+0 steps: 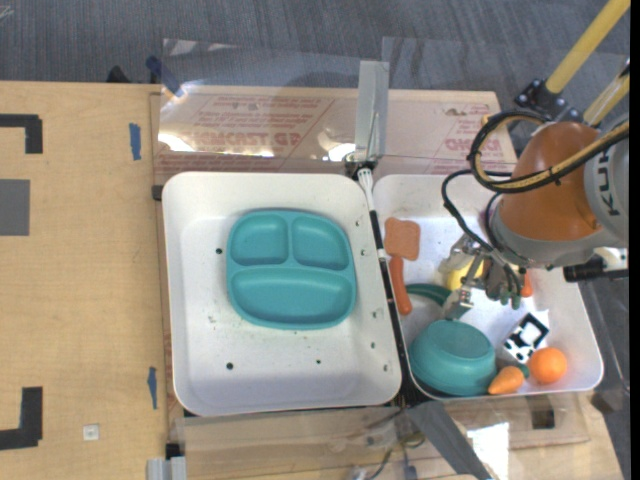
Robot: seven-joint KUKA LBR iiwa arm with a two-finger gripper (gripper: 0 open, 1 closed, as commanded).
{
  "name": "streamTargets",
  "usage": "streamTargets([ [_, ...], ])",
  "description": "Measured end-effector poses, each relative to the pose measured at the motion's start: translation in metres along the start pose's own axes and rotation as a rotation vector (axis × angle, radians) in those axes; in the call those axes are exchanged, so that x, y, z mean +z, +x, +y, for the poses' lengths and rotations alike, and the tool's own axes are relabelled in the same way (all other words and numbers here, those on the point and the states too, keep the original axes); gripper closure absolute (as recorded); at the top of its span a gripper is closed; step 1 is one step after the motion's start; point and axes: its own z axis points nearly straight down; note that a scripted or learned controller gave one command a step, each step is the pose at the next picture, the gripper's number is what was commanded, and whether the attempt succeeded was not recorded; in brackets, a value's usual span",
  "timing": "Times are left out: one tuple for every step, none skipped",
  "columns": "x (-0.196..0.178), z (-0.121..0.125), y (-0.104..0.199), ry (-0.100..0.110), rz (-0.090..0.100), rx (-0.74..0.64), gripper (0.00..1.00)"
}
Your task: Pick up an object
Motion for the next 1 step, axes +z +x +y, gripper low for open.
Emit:
streamTargets([
  [0.0011, -0.0217, -0.0346, 0.000, 0.001, 0.118, 0.00],
])
